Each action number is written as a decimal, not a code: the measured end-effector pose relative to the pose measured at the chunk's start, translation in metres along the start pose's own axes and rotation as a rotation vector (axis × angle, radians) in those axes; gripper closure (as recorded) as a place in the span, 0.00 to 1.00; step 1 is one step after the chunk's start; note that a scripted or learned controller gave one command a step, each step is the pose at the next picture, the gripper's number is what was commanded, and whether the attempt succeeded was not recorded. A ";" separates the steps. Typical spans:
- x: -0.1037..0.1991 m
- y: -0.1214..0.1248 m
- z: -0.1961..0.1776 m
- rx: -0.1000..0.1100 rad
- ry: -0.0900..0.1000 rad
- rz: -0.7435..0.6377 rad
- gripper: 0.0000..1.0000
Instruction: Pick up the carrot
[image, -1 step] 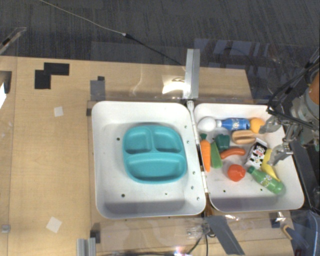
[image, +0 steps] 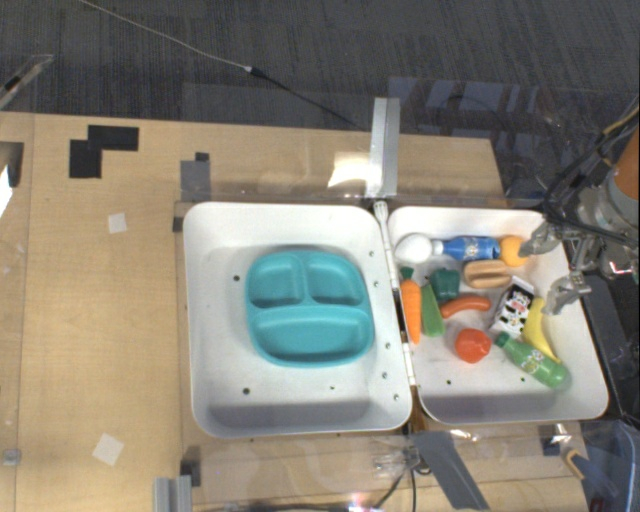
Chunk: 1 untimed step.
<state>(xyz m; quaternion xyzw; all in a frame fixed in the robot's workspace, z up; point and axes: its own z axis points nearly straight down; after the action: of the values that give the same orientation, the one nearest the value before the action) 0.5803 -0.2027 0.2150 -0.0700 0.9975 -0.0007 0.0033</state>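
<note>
The carrot (image: 411, 311) was pressed against the left wall of the right bin (image: 590, 395), beside the divider, so no room was left on its left. Its right flank was crowded by a green vegetable (image: 431, 309), touching or nearly so. A white ball (image: 411, 247) blocked its far end. Open floor was seen at the near end of that bin, below the carrot and a red tomato (image: 473, 345). The gripper (image: 560, 266) was placed over the bin's right side, above a banana (image: 538, 329), with a milk carton (image: 512, 308) and a hot dog (image: 488, 273) between it and the carrot.
</note>
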 end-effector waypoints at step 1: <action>-0.041 -0.007 0.086 0.005 -0.011 -0.110 0.00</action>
<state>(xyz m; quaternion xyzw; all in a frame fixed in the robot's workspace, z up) 0.6229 -0.2040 0.1295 -0.1245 0.9922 -0.0031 0.0089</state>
